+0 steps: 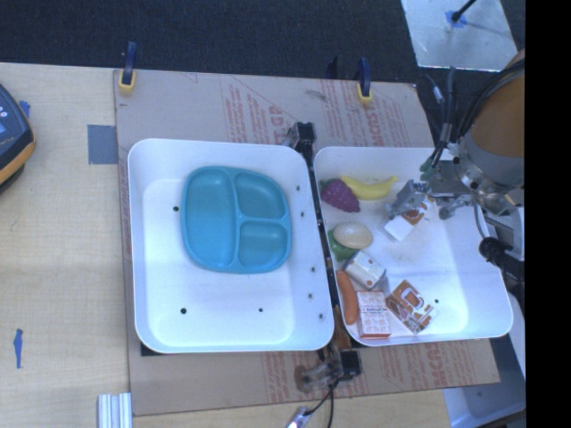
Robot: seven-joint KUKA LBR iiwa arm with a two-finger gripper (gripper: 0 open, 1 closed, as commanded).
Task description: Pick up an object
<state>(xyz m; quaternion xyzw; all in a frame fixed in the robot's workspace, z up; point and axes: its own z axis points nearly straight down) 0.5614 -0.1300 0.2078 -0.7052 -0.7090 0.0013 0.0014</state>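
My gripper (412, 205) hangs over the upper middle of the right bin (473, 275), with the arm reaching in from the right. A small white carton with a red end (400, 228) lies directly under and partly behind the gripper; whether it is gripped is unclear. A yellow banana (370, 186) and purple grapes (340, 194) lie just left of the gripper. Further down are a pale round food item (352, 235), a small white box (364, 270), an orange carrot (348, 297) and two red-and-white cartons (373, 315) (410, 306).
The left bin (161, 310) holds a blue divided plate (236, 219). The wall between the two bins runs down the middle. Cables and arm parts crowd the right bin's right edge. A yellow-edged device (11, 136) sits at the far left of the bench.
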